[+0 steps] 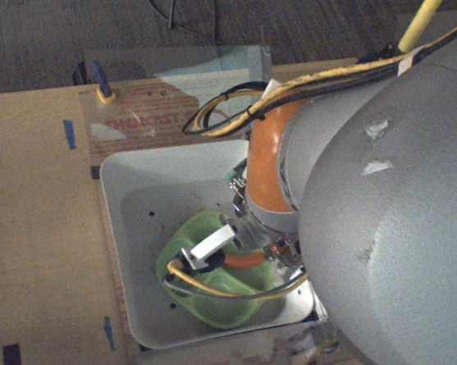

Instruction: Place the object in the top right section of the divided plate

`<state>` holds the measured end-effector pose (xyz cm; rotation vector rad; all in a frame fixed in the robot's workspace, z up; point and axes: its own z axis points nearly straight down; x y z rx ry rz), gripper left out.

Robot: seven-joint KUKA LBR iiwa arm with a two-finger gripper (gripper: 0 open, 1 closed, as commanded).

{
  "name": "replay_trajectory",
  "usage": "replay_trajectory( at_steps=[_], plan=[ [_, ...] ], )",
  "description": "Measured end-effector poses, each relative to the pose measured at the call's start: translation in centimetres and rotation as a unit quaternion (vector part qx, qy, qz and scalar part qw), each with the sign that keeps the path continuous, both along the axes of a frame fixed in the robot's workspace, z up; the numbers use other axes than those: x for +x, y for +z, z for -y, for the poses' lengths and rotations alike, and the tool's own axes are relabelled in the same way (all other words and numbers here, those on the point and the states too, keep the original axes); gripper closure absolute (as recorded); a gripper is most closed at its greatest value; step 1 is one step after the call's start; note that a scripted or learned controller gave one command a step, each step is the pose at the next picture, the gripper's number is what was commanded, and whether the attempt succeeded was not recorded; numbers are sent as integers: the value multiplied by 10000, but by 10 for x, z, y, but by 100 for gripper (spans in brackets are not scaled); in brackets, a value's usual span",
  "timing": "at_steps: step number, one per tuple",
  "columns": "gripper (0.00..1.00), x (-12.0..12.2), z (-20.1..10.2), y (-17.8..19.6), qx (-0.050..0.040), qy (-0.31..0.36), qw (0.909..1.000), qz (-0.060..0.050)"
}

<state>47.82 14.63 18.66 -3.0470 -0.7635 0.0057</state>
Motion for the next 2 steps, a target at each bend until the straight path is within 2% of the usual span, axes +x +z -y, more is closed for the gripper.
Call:
replay_trajectory(
  at_steps=[1,2],
  plan=[
    [0,17,-52,87,0,-1132,9936,19],
    [0,0,-29,-50,-3,-883,9961,-12]
  ],
)
